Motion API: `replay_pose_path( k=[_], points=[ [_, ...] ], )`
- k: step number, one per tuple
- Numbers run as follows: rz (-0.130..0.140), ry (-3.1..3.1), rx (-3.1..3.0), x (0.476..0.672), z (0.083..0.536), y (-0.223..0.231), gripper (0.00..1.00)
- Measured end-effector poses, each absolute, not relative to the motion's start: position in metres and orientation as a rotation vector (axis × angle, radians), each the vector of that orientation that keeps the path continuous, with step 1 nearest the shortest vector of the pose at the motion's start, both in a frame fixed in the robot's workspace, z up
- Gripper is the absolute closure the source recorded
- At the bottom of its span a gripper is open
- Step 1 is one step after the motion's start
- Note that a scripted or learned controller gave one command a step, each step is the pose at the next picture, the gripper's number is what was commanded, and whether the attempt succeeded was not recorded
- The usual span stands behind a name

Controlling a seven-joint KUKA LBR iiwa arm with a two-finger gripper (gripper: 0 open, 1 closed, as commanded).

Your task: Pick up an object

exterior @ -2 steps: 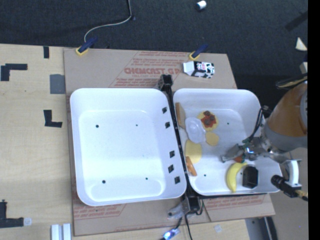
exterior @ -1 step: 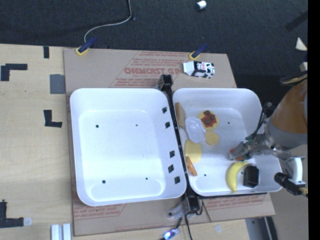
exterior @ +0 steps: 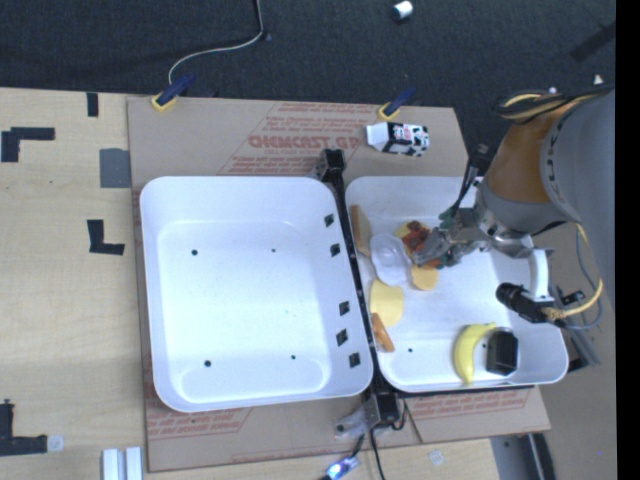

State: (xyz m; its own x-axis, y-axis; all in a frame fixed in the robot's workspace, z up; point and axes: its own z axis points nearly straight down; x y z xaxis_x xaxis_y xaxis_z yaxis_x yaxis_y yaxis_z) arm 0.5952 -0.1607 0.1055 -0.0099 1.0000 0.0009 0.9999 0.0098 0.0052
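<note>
The arm (exterior: 560, 158) is cut off by the frame's edge at three o'clock. The gripper (exterior: 437, 251) covers part of the small items beneath it, too blurred to identify. A black block (exterior: 501, 351) at five o'clock hides the banana's (exterior: 468, 351) end.

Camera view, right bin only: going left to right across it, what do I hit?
Orange stick along the left wall → yellow wedge → gripper over the small pile → banana → black block.
</note>
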Motion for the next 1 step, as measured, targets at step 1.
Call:
replay_pose_path(
  k=[1],
  points=[
    [0.008,2.230,2.211,0.5927,0.1892,-0.0837,1.00]
  ],
)
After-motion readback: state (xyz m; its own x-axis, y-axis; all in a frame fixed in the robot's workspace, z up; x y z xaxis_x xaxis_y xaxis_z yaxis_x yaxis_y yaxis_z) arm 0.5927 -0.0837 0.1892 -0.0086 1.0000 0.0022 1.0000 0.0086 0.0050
